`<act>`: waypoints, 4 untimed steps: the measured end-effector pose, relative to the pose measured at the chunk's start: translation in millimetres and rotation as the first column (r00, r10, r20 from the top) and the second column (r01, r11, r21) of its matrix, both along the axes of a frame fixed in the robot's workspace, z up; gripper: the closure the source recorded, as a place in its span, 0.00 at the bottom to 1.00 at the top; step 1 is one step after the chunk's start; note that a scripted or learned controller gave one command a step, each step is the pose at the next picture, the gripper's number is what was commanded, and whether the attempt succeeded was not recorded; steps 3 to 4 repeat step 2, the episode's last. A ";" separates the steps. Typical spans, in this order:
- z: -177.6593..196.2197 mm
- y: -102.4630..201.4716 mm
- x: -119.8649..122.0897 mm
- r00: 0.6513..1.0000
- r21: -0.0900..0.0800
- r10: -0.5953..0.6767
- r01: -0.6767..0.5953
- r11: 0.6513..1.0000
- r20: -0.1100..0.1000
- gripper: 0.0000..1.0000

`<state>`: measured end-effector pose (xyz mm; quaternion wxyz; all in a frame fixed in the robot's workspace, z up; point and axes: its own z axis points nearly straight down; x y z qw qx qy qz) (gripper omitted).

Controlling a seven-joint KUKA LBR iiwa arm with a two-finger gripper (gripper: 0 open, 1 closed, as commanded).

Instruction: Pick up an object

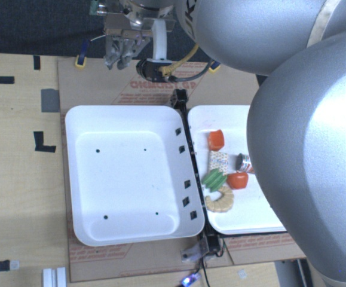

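Bench (17, 178) carries the left bin (77, 160); above its far rim hangs the end effector (120, 57), whether open or closed I cannot tell. In the right bin (244, 226) lie an orange block (216, 139), green pepper (214, 179), red piece (238, 180) and tan ring (219, 202)

Arm (292, 130) overhangs right bin (244, 225); left bin (125, 172) open.

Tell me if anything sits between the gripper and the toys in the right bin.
Yes: the bin divider and the near wall lie between. The gripper hangs beyond the left bin's far edge; the toys lie in the right bin.
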<state>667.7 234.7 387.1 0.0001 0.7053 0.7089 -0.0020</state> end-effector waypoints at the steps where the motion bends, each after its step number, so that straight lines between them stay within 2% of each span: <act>1: 9.5 0.5 -0.1 1.000 -0.002 0.001 -0.001 1.000 -0.001 1.00; 4: 19.0 1.0 -0.2 1.000 -0.003 0.003 -0.003 1.000 -0.002 1.00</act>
